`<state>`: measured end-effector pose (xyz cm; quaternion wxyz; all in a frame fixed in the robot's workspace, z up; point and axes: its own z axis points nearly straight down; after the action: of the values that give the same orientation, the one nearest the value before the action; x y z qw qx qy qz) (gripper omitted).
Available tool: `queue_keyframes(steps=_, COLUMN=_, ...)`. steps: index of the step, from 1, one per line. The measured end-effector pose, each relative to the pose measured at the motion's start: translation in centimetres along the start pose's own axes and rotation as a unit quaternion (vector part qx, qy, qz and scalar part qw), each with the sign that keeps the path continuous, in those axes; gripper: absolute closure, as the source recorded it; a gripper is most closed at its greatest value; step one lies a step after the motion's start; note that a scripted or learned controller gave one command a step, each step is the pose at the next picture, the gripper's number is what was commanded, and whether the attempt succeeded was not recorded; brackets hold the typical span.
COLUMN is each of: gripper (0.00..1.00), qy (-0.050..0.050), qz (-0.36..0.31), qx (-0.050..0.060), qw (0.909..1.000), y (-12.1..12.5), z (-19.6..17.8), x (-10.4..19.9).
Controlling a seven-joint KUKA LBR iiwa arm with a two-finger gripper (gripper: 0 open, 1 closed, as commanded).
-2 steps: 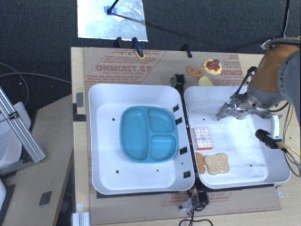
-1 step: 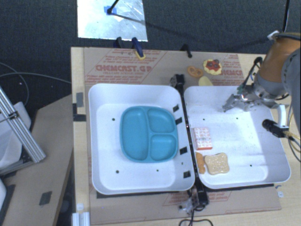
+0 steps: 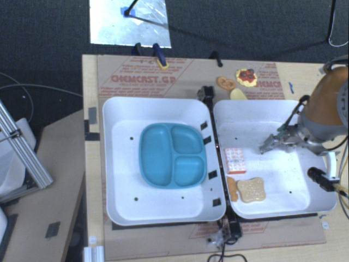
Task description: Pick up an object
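The surface [image 3: 180, 72] carried two white bins; the right bin [image 3: 283, 111] serves as landmark. The left bin [image 3: 117, 146] beside it held a blue divided plate [image 3: 173, 155]. The end effector [image 3: 267, 145] hovered over the right bin's middle; whether spread or pressed together could not be told. Toward that bin's near-left corner lay a toast slice [image 3: 251, 190] and, just beyond it, a small patterned card [image 3: 235, 160]. Recommendation: centre squarely above either item before descending.

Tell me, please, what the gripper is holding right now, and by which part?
Nothing: the gripper hovers over the right bin, with no object between its fingers.
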<state>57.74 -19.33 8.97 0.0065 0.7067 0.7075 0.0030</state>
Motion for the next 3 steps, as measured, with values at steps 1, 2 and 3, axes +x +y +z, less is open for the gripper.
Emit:
queue_keyframes(steps=1, gripper=1.00, qy=-0.002, qz=0.000, qx=-0.003, qw=1.0000, y=0.3, z=-1.1, x=-0.2)
queue_keyframes(steps=2, gripper=1.00, qy=0.005, qz=-0.008, qx=0.002, qw=1.0000, y=-0.1, z=-10.1, x=12.6)
queue_keyframes(steps=3, gripper=1.00, qy=0.004, qz=-0.003, qx=0.008, qw=1.0000, y=-6.6, z=-9.6, x=16.8)
